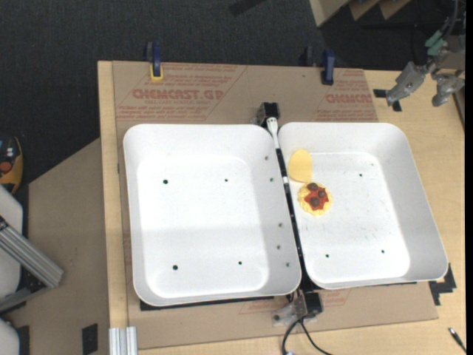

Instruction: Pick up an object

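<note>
Yellow piece (300, 165) well below pincer (423, 80)

We see our pincer (423, 82) at the far right, raised well back from the worktop, its metal fingers (399, 89) pointing left. Whether they stand apart or closed, we cannot tell.

Dark carpet floor (111, 13) around a brown bench board (222, 87).

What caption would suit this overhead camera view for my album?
Two white bins: the right bin holds a yellow piece and a round red-topped piece near its left wall; the gripper waits top right.
</note>
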Controlling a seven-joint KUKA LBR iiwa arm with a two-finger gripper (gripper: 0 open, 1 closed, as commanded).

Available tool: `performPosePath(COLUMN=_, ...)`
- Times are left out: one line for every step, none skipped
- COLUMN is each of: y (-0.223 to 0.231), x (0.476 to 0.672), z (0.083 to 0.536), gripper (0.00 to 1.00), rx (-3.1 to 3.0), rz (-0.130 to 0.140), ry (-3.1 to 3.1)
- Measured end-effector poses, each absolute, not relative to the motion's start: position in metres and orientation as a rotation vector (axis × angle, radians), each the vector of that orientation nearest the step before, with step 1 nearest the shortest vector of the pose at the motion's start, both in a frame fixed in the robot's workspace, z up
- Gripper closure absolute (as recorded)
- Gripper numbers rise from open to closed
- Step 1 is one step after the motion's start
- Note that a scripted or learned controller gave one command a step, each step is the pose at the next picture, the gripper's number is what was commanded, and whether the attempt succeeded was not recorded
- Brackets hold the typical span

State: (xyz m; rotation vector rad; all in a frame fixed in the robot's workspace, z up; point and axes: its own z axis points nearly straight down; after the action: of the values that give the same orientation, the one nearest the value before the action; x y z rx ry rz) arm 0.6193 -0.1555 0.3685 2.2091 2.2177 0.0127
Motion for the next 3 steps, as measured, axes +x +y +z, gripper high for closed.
performPosePath(y=-0.157, x=0.62, z=0.371, gripper=1.0, rx=2.214, rz=0.003, ry=2.22)
performPosePath(y=-0.072, x=0.65, z=0.311, gripper=1.0, rx=2.217, rz=-0.002, ry=2.233)
performPosePath(y=-0.016, x=0.667, z=0.26, gripper=1.0, rx=2.219, rz=-0.003, ry=2.232)
